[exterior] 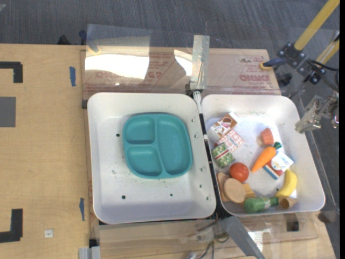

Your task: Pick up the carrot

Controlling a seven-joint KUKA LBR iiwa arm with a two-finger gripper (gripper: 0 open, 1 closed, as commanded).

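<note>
Glossy white plastic bins (pixel 102 161), matt teal tray (pixel 158 145) (plastic too)

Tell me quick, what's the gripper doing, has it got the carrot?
Gripper: cannot be told. Carrot lies in the right bin, not held.

The print on the small cartons (pixel 226 139) in the right bin (pixel 307 144) is too small to read. The label on the blue-and-white carton (pixel 279 165) is equally illegible, and the banana (pixel 289 183) covers its lower corner. The round tan piece (pixel 234 190) is partly overlapped by the tomato (pixel 239 172). The yellow bar (pixel 322 16) at top right and the metal fitting (pixel 318 115) beside the bin run off the picture's edge. A grey piece (pixel 242 242) is cut off by the bottom edge.
</note>
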